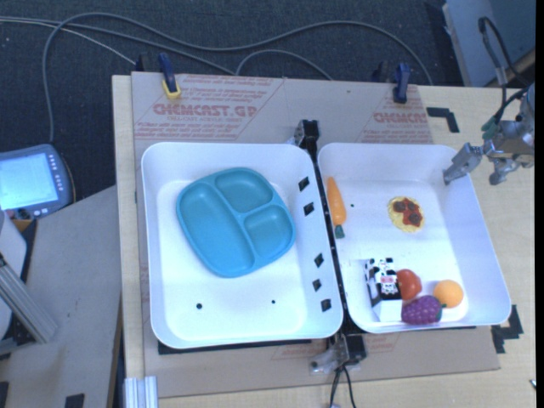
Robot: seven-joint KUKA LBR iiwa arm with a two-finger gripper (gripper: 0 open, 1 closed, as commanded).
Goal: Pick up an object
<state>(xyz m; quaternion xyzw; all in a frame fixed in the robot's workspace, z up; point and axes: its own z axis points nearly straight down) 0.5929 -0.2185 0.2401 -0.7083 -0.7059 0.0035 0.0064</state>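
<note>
Camera view shows the end effector (pixel 481 161) at the upper right corner of the right bin (pixel 476 228), above its rim and well apart from every object. Its two fingers stand apart and nothing is between them, so the pick is not yet done; the reach down, the closing and the lift are all left, as far as one can judge. The candidates lie in the right bin: a carrot (pixel 337 202) against the left wall, a small pizza toy (pixel 406 213) alone near the middle, and a tight group at the lower edge, namely a black-and-white box (pixel 383 283), a red fruit (pixel 409 284), an orange (pixel 448 294) and purple grapes (pixel 422 310). The pizza toy is nearest to the end effector and has free space around it, so it looks the easiest. The group is crowded, the pieces touch one another, and the bin wall is just beside them, which may hinder the fingers. The left bin (pixel 161 253) holds a blue plate (pixel 235 220). The surface (pixel 212 100) is a board fixed with two clamps (pixel 169 76).
</note>
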